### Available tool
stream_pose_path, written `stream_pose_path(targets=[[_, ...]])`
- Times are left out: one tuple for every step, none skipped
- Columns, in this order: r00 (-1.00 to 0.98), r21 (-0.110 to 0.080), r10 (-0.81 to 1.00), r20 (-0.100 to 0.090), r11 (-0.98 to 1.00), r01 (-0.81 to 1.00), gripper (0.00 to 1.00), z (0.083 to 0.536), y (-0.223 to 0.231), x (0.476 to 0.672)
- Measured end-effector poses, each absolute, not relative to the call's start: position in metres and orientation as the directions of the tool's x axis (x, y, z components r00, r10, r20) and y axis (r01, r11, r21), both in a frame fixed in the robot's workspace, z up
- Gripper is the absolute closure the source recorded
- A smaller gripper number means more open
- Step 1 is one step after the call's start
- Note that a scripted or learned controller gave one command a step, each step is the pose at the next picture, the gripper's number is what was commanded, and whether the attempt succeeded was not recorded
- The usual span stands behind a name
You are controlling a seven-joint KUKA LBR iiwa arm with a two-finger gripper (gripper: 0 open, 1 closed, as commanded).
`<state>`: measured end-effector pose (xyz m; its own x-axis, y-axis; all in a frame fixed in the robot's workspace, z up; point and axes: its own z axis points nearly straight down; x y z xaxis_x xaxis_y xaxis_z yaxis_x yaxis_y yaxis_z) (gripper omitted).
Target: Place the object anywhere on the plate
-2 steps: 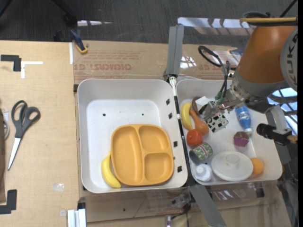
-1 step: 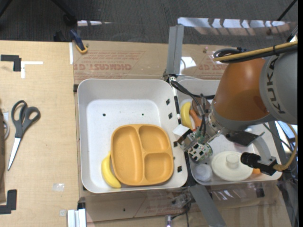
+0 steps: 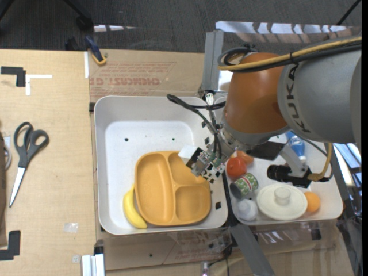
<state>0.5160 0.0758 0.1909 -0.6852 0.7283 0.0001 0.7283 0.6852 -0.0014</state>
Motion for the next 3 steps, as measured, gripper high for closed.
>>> stream_pose_path(targets=[[-0.75,-0.001,0.662,0.0,0.75,0.662,1.0,0.229,0.142,0.522],[-0.787,-0.001,0.617,-0.001,0.787,0.617,1.0,0.262,0.178,0.484],[-0.787,-0.001,0.617,-0.001,0.787,0.617,0.0,0.262,0.177,0.484]])
